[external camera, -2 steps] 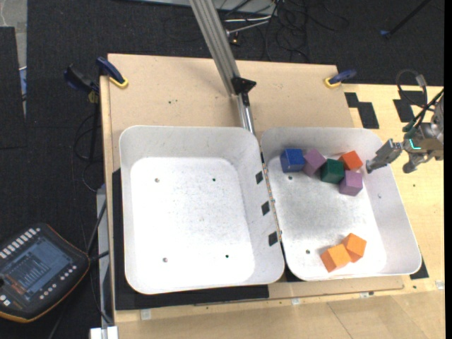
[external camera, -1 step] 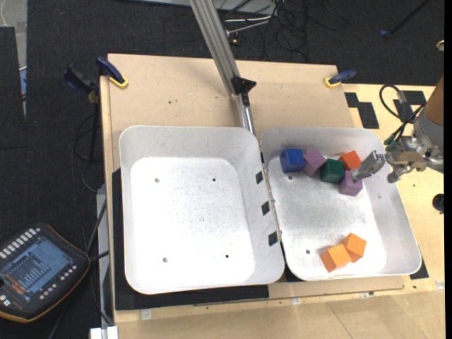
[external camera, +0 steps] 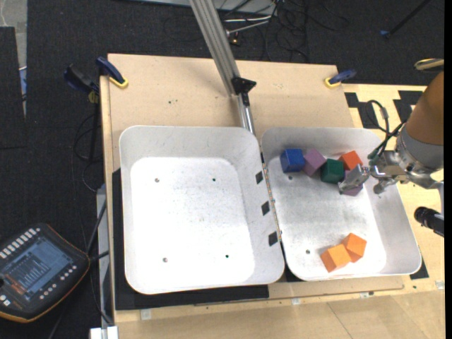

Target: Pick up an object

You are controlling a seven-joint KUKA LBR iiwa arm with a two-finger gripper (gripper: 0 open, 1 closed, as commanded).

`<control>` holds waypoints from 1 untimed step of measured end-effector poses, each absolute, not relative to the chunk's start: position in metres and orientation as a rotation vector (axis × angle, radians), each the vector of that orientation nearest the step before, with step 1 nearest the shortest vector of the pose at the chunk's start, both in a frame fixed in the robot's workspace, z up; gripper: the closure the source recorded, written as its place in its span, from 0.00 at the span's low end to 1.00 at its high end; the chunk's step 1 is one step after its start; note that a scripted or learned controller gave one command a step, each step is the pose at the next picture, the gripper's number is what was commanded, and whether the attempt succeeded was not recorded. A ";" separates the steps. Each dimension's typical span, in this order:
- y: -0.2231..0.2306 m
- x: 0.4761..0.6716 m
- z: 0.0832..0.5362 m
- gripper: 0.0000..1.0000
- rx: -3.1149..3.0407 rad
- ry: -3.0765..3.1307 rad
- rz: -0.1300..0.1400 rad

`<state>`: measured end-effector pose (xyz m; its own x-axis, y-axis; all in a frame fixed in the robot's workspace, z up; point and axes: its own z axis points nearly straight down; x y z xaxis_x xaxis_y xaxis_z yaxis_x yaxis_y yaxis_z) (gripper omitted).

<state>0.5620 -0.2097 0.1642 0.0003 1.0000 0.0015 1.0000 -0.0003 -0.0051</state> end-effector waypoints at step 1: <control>-0.207 0.556 0.101 0.00 -2.218 -2.217 0.005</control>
<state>0.5556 -0.2074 0.1012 0.0006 1.0000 0.0019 1.0000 -0.0006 -0.0065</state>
